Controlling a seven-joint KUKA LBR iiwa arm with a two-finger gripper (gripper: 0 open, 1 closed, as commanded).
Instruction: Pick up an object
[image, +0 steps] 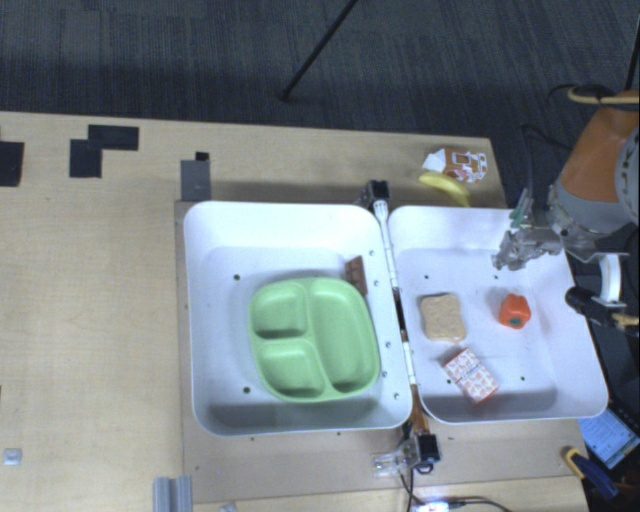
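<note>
- The pincer (512, 252) hovers over the right bin (570, 395); whether it is apart or together, I cannot tell.
- An orange object (514, 311), perhaps a toy carrot, lies just below it, beside a tan slice (441, 317).

The gripper (512, 255) hangs over the right bin (560, 395), near its far edge. Below it, just toward the arm, lies an orange piece (514, 311). A tan slice (441, 317) sits below and left of it, a patterned box (470, 375) farther down. Well left, a green tray (312, 338) fills the left bin (215, 300).
</note>
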